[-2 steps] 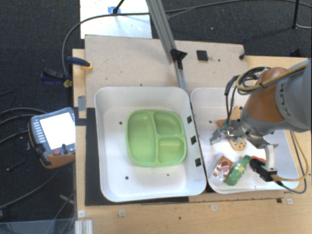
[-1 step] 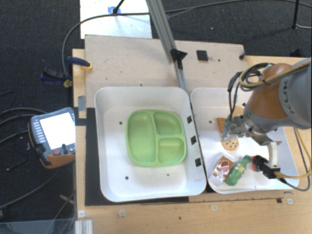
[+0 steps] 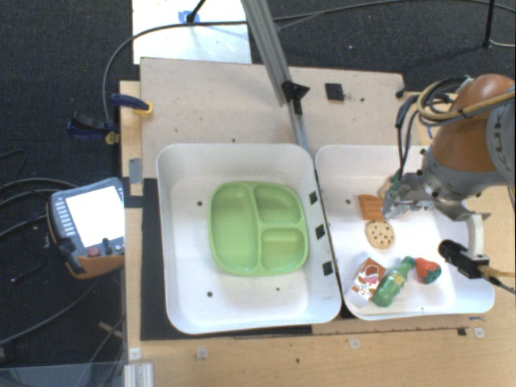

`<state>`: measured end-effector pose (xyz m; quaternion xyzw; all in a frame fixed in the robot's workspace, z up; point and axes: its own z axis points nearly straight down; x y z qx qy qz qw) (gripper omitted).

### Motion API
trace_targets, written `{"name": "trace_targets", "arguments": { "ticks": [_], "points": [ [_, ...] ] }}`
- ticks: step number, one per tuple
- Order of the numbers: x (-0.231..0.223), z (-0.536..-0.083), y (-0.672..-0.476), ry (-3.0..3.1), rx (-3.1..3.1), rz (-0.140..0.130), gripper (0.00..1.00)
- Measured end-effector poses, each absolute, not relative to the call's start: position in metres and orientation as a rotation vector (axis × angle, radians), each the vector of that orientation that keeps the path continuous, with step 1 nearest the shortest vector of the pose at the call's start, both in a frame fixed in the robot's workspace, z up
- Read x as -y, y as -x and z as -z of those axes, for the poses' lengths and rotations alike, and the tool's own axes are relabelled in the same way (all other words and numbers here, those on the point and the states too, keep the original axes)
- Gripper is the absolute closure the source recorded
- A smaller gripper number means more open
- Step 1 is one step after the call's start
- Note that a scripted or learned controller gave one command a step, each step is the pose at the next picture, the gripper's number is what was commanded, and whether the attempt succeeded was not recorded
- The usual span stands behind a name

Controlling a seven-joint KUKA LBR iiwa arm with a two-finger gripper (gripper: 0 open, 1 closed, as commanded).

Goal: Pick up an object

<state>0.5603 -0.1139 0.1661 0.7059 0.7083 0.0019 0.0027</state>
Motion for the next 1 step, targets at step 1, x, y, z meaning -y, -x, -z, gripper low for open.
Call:
{"name": "trace_targets", "arguments": {
  "ticks": [1],
  "points": [
    [0.1166,-0.2274,-0.5666,-2.213,-2.224,-0.004,1.0]
  ]
}}
